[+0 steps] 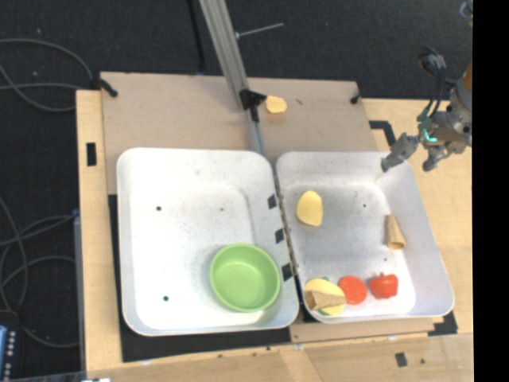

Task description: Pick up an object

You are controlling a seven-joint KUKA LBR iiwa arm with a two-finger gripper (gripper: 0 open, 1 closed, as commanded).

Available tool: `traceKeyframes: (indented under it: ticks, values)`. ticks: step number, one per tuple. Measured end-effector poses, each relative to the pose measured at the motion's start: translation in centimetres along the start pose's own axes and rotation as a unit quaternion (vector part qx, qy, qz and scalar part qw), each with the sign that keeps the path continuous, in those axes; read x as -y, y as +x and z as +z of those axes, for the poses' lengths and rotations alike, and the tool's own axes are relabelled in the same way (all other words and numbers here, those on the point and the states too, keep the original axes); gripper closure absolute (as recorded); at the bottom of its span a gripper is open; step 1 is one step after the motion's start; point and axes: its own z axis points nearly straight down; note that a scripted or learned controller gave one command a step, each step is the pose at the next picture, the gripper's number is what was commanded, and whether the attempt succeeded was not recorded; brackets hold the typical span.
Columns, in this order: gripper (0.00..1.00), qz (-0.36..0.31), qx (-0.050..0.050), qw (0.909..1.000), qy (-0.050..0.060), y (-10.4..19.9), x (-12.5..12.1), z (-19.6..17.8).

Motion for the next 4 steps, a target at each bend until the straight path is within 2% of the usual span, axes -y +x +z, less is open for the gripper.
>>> traceKeyframes:
  ticks: [1, 3, 4]
  values:
    - [0.0, 0.002, -0.001, 1.0, 0.003, 0.4, 0.1, 6.2]
    - [0.0, 0.002, 0.0, 1.0, 0.002, 1.3, 0.9, 16.1]
    - [1.0, 0.003, -0.001, 1.0, -0.001, 1.2, 0.7, 14.6]
